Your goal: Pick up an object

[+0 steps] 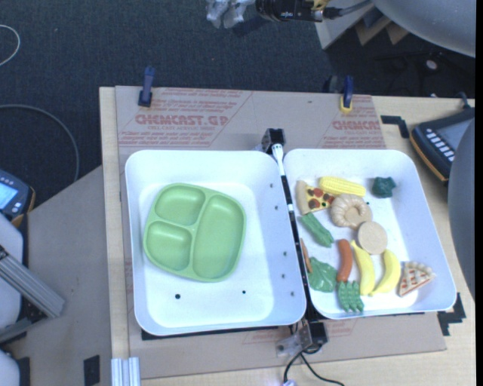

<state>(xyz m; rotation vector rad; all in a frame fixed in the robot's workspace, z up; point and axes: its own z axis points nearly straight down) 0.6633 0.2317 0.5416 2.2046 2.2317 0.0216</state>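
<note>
The right bin [423,219] holds several toy foods: a pizza slice [312,197], a corn cob [341,185], a dark green broccoli piece [383,186], a tan donut [352,211], a round cookie [372,237], a green pepper [317,230], a red sausage [345,260], two bananas [366,268] [390,271], a waffle wedge [413,277] and leafy greens [322,276]. My gripper [226,10] hangs blurred at the top edge, far beyond both bins and well apart from every object. The grey arm [430,19] crosses the top right corner.
The left bin [143,294] bears a green divided plate [195,231]. Both bins rest on a cardboard sheet [181,117] held by blue clamps [146,87]. A black and yellow device [441,143] lies at the right edge. Cables trail below the bins.
</note>
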